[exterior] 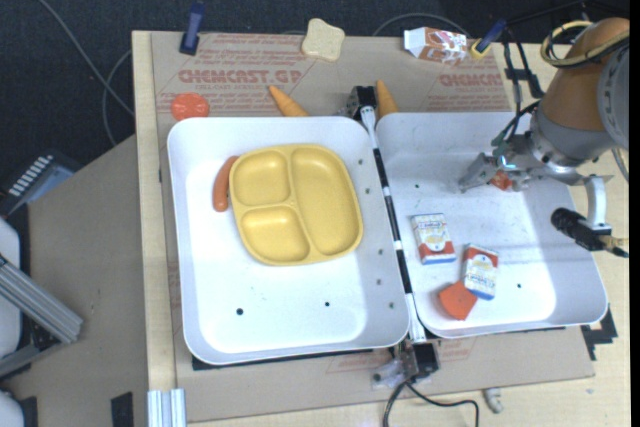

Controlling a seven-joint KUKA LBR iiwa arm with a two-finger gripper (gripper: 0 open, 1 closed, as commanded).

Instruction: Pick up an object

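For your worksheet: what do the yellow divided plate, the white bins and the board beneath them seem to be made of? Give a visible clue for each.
Yellow divided plate: probably moulded plastic, a smooth and even colour with soft rounded compartments.
White bins: likely thin plastic, glossy, with rounded corners and rims.
Board: seems to be cardboard, matt brown with red printed lettering.

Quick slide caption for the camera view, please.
Hand low in the right bin above two small cartons; yellow divided plate in the left bin.
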